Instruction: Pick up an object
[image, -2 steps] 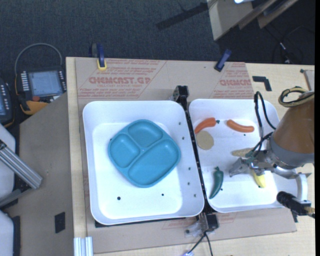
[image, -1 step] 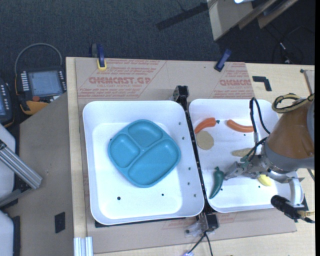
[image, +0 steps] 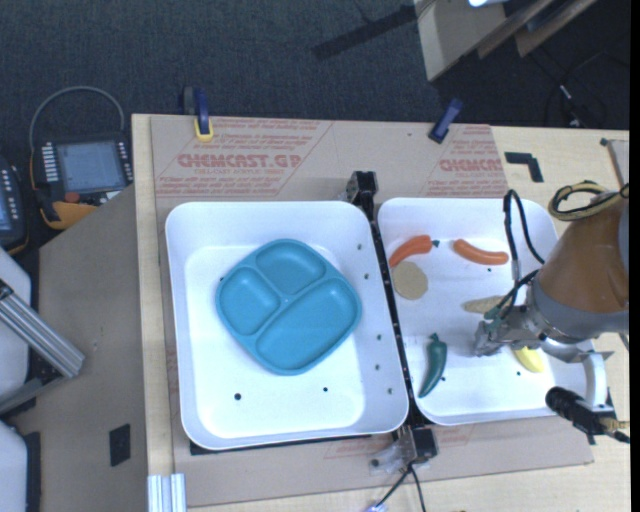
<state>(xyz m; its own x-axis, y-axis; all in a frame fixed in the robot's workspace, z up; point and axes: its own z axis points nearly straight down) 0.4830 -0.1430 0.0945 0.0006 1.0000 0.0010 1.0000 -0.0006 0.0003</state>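
Where pincer (image: 487, 340) hovers, yellow obj (image: 530, 359), partly hidden

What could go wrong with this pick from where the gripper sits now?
The gripper is low in the right bin, close to a yellow item half hidden beneath the wrist, so a grasp may miss. The green pepper lies nearby and could get nudged.

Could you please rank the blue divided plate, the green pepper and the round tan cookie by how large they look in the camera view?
1. Blue divided plate, by far the largest.
2. Green pepper and round tan cookie: the pepper is longer, the cookie wider, so I will not rank them.
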